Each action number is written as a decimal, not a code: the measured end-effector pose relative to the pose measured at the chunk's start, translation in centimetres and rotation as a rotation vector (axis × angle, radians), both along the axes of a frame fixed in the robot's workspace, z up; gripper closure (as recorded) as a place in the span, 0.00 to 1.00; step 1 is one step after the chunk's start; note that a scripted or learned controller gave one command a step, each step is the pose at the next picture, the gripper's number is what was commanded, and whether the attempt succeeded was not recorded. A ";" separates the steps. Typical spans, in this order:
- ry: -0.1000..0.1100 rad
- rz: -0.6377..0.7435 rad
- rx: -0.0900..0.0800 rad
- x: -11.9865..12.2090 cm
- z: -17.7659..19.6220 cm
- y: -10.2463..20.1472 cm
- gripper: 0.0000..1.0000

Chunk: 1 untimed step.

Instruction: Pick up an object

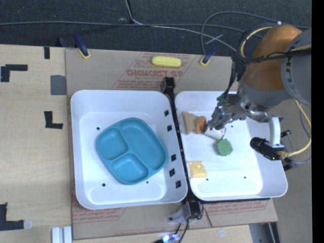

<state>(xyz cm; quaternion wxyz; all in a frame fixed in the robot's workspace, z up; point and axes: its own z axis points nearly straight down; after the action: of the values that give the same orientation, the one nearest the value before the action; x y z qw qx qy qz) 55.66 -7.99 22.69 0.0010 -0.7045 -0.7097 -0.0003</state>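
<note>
In the right bin (253, 184) lie a tan wedge with a brown roll-like piece (195, 123) at the upper left, a green knobbly ball (224, 147) in the middle, and a yellow block (197, 169) near the front left. My gripper (216, 122) hangs low over the right bin, just right of the brown piece and above the green ball. Its fingertips are dark and small against the arm, and I see nothing clearly between them.
The left bin (86, 186) holds a blue three-compartment tray (131, 150). A yellow banana-like object (166, 61) lies on the cardboard behind the bins. Cables loop above the arm at the upper right. A black divider clip runs between the bins.
</note>
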 end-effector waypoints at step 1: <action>0.001 -0.002 -0.001 1.1 -0.3 4.2 1.00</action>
<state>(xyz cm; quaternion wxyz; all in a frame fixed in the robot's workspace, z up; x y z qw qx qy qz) 56.74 -3.74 22.37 0.0010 -0.7052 -0.7090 0.0002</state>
